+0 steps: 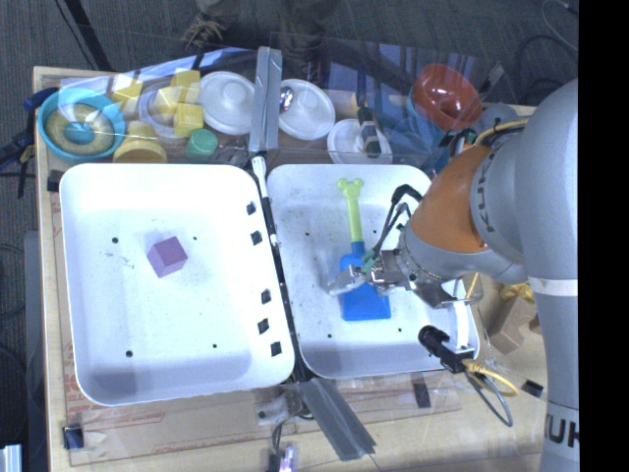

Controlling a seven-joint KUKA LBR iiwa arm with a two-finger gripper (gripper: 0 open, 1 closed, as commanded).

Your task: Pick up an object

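A blue block (pixel 366 306) lies in the right bin (pixel 305 342), just below my gripper (pixel 356 275). A brush with a green handle and blue head (pixel 353 226) lies in the same bin, its blue end right at the gripper tips. In the left bin (pixel 98 362) sits a purple cube (pixel 167 256), far from the arm. My gripper hangs low over the right bin's middle, touching or nearly touching the blue block and the brush head. The fingertips are hard to make out against the blue parts.
Behind the bins stand several cups, bowls and lids: yellow and teal ones (pixel 128 116) at the left, white dishes (pixel 295 106) in the middle, a red bowl (pixel 444 94) at the right. A black divider (pixel 267 264) runs between the bins.
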